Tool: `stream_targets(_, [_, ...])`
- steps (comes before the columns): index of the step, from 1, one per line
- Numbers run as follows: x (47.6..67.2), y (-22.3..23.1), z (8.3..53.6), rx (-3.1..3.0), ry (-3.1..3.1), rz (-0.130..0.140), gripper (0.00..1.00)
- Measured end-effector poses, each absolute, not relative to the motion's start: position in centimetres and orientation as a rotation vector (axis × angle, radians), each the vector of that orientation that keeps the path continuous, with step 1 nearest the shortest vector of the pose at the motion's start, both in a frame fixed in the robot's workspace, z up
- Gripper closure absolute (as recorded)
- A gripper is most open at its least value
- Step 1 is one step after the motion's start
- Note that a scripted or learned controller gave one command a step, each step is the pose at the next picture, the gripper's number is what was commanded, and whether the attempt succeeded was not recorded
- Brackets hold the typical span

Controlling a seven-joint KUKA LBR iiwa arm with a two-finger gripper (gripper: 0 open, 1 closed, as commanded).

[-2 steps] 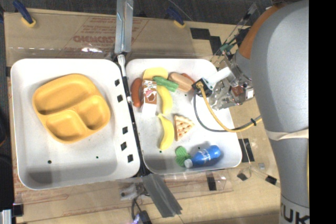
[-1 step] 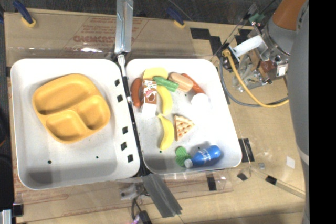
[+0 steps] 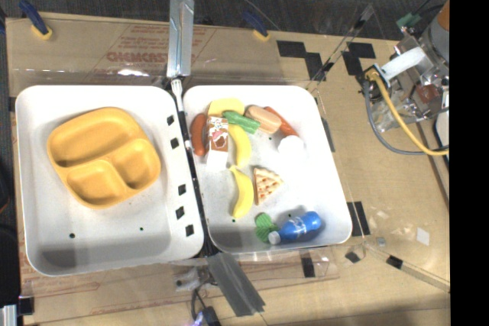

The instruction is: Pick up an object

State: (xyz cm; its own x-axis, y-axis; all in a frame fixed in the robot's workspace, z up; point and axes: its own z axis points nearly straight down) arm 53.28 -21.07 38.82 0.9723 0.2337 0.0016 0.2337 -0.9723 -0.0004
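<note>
The right bin [image 3: 330,187] holds several toy foods. A yellow banana [image 3: 242,193] lies mid-bin beside a pizza slice [image 3: 267,184]. A blue bottle [image 3: 300,227] with a green piece [image 3: 263,226] at its left end lies near the front wall. Toward the back are a hot dog [image 3: 267,118], a red sausage [image 3: 199,133], a green pod [image 3: 241,120], a small brown carton [image 3: 218,135] and a white lump [image 3: 290,145]. My gripper [image 3: 409,84] sits off to the right of the bin, above the bench, among yellow and grey cables, well apart from all the objects.
The left bin [image 3: 30,225] holds a yellow divided plate [image 3: 103,155]. A metal bar [image 3: 180,34] stands at the back between the bins. Clear plastic sheets and black tape marks [image 3: 359,217] cover the bench right of the bins.
</note>
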Motion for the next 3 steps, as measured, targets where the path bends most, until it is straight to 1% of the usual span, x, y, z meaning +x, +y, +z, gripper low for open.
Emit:
stream_targets(1, [53.2,-21.0,45.4,-3.124,-0.325,-0.004,1.00])
stream_targets(2, [53.7,-18.4,32.5,-3.111,-0.395,0.018,1.00])
stream_targets(3, [53.8,-18.5,32.8,-3.113,-0.394,0.009,0.00])
